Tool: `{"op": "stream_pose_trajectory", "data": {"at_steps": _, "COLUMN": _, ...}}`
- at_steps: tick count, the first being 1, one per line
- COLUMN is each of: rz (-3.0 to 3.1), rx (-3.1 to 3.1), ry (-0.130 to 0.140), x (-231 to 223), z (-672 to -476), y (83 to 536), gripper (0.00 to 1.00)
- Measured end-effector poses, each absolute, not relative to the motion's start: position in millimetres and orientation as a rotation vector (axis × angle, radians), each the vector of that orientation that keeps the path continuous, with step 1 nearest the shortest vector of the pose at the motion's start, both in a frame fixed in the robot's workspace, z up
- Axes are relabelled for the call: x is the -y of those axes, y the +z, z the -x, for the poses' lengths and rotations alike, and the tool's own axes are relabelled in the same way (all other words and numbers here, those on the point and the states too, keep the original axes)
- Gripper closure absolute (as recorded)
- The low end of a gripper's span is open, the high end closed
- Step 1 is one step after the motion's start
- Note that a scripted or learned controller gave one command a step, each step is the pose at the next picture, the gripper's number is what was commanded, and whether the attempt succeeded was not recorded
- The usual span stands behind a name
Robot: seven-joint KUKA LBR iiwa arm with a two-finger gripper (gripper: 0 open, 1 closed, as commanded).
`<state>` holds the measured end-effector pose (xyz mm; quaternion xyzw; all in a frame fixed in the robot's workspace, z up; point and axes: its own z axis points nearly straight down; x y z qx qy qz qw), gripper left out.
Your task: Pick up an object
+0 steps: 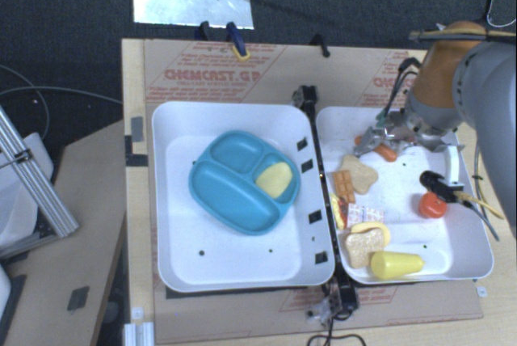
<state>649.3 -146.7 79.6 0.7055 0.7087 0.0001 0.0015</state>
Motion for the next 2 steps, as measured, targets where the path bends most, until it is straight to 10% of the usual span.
{"op": "stream_pose_trajectory", "data": {"at_steps": 1, "rz": -2.214, "rx": -2.229, "ry": -0.002, "x": 145.9, "z": -648.2, "y": 95.3, "gripper": 1.00}}
{"op": "stream_pose_trajectory", "data": {"at_steps": 2, "rz": -2.211, "rx": -2.230, "ry": 0.005, "x": 75.3, "z": -623.4, "y": 188.5, "gripper": 1.00}}
